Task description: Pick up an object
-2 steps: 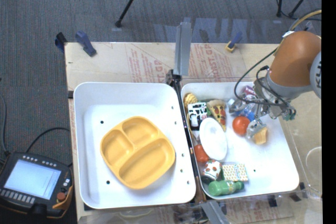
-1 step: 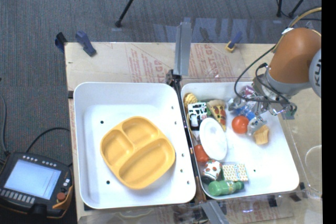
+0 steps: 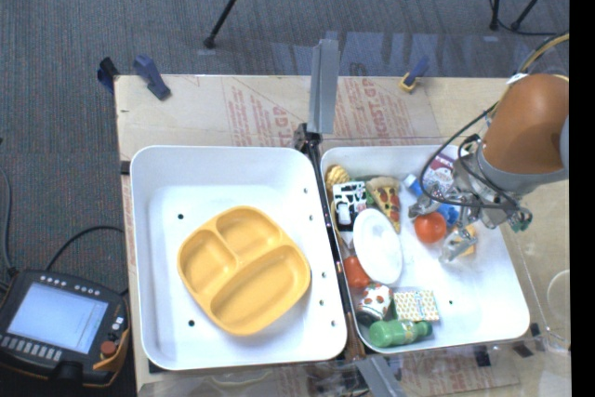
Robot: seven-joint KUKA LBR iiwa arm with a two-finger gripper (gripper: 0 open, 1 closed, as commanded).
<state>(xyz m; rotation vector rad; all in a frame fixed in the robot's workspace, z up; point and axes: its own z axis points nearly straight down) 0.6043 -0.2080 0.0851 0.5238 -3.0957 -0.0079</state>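
The arm's orange band (image 3: 530,130) covers the wrist, and the gripper (image 3: 465,223) beneath it is a tangle of grey metal and cable; whether it is released or clenched cannot be told, nor whether it grips anything. It hangs over the right bin (image 3: 507,297), just right of an orange ball (image 3: 429,228). The ball is round and glossy, lying right of the white oval dish (image 3: 377,244). A yellow divided plate (image 3: 244,268) lies in the left bin (image 3: 158,191).
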